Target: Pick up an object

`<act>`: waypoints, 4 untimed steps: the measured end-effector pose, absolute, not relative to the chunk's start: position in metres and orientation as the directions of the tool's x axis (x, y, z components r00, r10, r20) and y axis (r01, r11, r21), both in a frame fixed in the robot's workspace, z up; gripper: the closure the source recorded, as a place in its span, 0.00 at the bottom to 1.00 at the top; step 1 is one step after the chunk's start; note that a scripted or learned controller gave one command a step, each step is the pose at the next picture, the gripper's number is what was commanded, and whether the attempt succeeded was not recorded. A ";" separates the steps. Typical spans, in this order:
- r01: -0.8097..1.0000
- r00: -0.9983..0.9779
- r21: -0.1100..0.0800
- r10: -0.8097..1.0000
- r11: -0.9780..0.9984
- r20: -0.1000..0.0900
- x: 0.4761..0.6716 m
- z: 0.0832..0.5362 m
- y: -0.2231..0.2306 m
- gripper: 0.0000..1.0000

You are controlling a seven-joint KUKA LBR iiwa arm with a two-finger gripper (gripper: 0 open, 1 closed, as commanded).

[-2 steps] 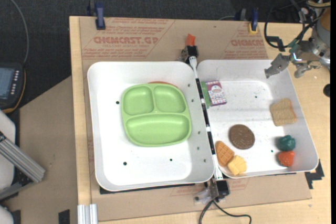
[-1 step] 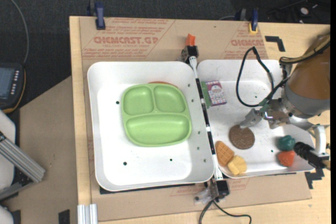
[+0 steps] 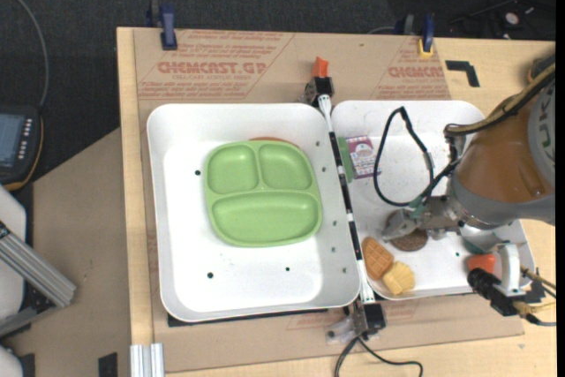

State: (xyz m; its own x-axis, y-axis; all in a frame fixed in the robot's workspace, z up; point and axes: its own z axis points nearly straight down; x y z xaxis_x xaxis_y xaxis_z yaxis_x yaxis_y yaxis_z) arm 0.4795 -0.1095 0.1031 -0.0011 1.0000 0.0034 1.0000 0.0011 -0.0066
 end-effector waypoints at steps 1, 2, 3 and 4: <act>1.000 0.001 0.003 1.000 -0.001 -0.001 0.482 0.116 -0.112 1.00; 1.000 0.001 0.002 1.000 -0.001 -0.001 0.482 0.115 -0.112 0.00; 1.000 0.001 0.006 1.000 -0.001 -0.002 0.483 0.125 -0.112 1.00; 1.000 0.002 0.005 1.000 -0.002 -0.002 0.483 0.125 -0.112 0.00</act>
State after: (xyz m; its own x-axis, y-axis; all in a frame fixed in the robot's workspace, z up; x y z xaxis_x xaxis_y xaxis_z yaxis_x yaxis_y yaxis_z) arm 0.4828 -0.1121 0.1248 0.0016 1.0000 -0.0020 1.0000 -0.0016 0.0046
